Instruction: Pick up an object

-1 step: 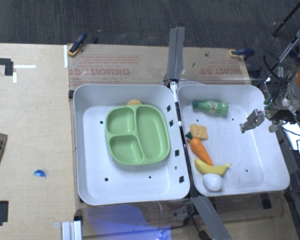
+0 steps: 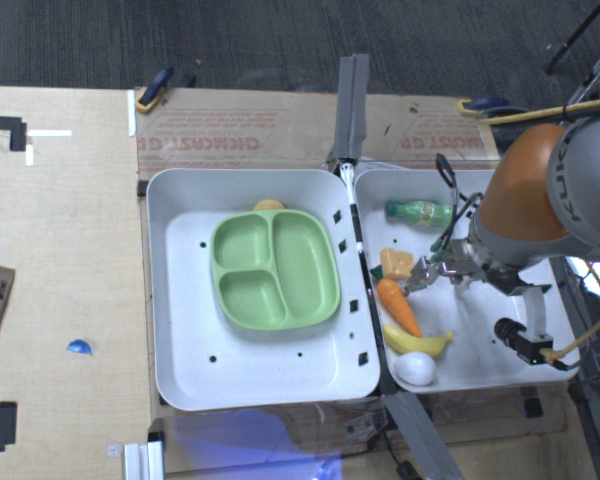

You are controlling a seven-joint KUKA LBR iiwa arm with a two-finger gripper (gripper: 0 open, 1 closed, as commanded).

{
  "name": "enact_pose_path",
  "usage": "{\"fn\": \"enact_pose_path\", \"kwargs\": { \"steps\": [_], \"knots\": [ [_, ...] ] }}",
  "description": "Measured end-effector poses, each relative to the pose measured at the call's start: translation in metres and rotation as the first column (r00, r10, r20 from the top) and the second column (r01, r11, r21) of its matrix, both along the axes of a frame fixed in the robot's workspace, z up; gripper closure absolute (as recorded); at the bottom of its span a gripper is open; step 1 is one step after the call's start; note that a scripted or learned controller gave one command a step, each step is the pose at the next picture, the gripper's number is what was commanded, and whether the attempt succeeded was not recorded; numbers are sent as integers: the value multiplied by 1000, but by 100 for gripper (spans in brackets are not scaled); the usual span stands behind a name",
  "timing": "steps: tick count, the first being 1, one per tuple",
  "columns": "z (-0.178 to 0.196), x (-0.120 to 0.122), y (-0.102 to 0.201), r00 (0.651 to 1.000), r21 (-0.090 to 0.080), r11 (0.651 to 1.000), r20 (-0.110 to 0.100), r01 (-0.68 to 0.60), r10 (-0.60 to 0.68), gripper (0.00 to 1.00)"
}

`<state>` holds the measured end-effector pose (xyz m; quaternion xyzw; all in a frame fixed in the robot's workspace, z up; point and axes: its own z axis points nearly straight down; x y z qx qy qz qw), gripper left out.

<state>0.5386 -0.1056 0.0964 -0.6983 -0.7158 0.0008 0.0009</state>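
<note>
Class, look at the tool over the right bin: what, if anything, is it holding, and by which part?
It cannot be told. The tool hangs low in the right bin, just above the carrot, but nothing visibly sits in its grasp.

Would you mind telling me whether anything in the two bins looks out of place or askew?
The green bottle lies on its side in the right bin, and the green divided plate in the left bin sits slightly rotated. Nothing looks spilled or damaged.

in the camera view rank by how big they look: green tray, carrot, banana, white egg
1. Green three-compartment plastic tray, by far the largest.
2. Orange carrot and yellow banana: they look alike, so unranked.
3. White egg, smallest.
</note>
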Motion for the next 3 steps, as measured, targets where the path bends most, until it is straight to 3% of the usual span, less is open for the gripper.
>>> {"fn": "enact_pose_path", "kwargs": {
  "steps": [1,2,3],
  "knots": [
    [-5,37,9,996,-1,996,1,87,-87,0],
    [-5,93,5,975,-2,975,2,223,-223,0],
    [14,120,-21,870,-3,870,0,494,-494,0]
  ]
}}
